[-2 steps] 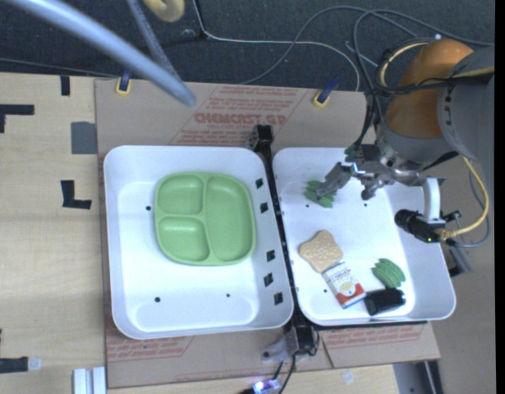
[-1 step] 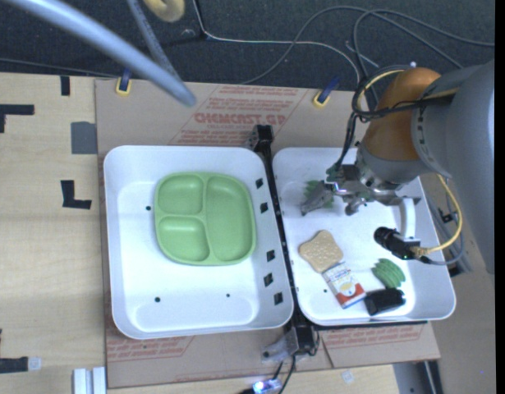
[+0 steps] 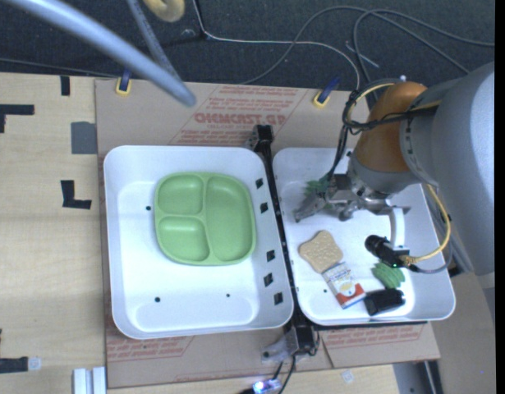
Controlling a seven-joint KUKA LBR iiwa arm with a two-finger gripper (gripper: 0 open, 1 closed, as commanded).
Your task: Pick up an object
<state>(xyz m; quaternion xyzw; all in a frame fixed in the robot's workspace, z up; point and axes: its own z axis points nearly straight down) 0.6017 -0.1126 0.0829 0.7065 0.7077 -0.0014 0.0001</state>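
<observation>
Camera view, looking down at a slant: two white bins are sitting side by side on a pale surface (image 3: pixel 39 245). The grey and orange arm (image 3: pixel 392 142) is reaching in from the right of the frame and hanging low over the upper part of the right bin (image 3: pixel 437 298), its pincer (image 3: pixel 309 203) pointing toward the divider between the bins. A small green piece (image 3: pixel 318 186) is lying right at the pincer's tip. Whether the pincer is wide, narrow or gripping is not something the frame is showing.

Nothing is visibly lifted, so the pick appears to be under way rather than done; closing and raising are remaining.

Below the pincer a tan slice of toast (image 3: pixel 320 251) is lying flat, with a red and white packet (image 3: pixel 344 284) just beside it. Toward the lower right corner are a green toy (image 3: pixel 389 276) and a black lump (image 3: pixel 383 303). The left bin (image 3: pixel 121 245) is holding a green divided plate (image 3: pixel 205 218).
</observation>
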